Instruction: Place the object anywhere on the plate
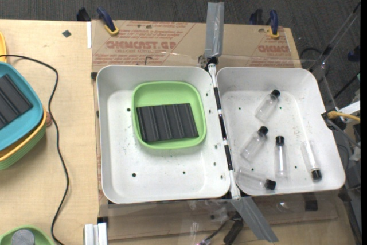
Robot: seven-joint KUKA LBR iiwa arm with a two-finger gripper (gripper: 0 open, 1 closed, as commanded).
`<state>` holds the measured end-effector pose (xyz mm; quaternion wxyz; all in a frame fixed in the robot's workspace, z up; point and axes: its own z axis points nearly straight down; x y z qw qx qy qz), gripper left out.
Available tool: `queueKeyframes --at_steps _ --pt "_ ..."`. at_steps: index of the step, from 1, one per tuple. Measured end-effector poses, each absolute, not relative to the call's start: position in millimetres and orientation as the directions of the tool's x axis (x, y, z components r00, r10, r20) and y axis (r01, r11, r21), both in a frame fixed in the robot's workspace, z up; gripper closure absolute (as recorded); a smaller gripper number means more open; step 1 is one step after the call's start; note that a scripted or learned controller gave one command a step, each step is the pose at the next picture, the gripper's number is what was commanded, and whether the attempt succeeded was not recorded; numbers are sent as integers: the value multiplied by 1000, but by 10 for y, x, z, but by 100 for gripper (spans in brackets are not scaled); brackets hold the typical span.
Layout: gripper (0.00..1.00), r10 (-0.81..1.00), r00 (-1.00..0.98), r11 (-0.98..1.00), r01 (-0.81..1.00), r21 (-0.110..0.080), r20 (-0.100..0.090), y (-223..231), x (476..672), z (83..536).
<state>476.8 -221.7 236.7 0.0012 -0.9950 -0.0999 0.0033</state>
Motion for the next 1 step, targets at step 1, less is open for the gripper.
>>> queueKeyframes --at_steps 1 --pt "0 199 980 -980 199 -3 -6 -2218 4769 2370"
